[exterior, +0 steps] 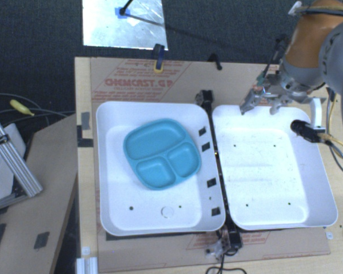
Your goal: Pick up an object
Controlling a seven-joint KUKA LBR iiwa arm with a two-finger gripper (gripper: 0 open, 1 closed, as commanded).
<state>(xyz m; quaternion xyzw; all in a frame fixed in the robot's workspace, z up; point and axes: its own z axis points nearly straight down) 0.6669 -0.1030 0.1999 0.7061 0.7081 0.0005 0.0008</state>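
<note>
Hovering over right bin point(274, 170) far edge, gripper point(262, 103) spread wide, holding nothing; blue divided plate point(161, 153) in left bin point(111, 153).

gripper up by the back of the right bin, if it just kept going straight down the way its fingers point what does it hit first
Most likely the right bin itself: the gripper hangs with nothing between its fingers, pointing down near the bin's far rim. It would meet the rim or bare floor; depth is hard to judge. The blue tray lies in the left bin.
</note>
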